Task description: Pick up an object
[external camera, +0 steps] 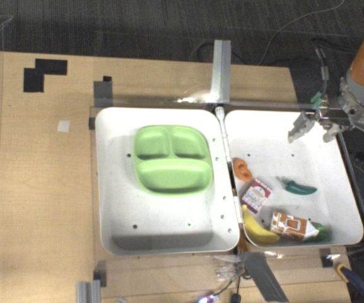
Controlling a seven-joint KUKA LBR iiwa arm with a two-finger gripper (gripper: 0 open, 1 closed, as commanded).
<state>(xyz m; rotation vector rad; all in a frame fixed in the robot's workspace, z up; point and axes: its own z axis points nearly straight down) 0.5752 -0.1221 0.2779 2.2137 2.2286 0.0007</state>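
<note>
- No text, brand, number or sign could be read anywhere in the camera view.
- The small pink-and-white packet in the right bin bore print, too small and blurred to make out.
- The orange-and-white carton near that bin's front edge carried markings on its face, likewise illegible.
- The black blocky shapes on the worktop at the far left were plain patches, not letters or figures.
- The small pale square stuck on the worktop showed no writing that could be told.
</note>
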